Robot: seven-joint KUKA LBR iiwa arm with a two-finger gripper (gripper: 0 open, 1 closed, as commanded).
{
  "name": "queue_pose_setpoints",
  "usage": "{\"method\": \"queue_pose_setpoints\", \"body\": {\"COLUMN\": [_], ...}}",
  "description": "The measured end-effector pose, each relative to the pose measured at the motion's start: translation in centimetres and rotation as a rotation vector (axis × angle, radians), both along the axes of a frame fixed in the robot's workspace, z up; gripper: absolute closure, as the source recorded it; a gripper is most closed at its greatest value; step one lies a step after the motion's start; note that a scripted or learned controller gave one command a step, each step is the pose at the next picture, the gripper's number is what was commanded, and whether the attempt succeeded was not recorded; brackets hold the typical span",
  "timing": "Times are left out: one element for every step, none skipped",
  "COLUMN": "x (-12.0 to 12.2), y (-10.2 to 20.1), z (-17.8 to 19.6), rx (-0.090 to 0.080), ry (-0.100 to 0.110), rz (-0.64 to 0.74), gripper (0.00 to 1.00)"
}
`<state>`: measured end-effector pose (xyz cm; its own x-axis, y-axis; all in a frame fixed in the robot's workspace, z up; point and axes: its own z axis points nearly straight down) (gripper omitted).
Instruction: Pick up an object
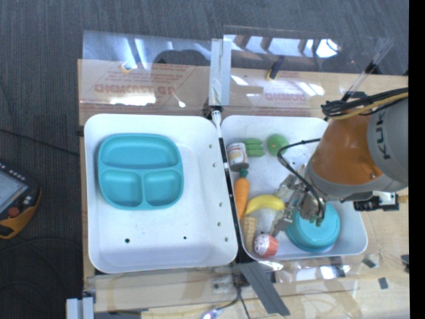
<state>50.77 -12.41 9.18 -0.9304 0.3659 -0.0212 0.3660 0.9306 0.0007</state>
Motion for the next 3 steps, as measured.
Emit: {"method": "queue_pose_setpoints", "body": {"x": [1.8,-0.4,1.7], "y": [-3.1,-2.9,1.3], "z": [-0.1,0.0,-0.1], "rx": [0.005,0.002,0.006], "ry": [0.008,-0.002,0.003], "rz": [0.09,0.023,-0.217], "gripper": [0.0,0.0,0.0]}}
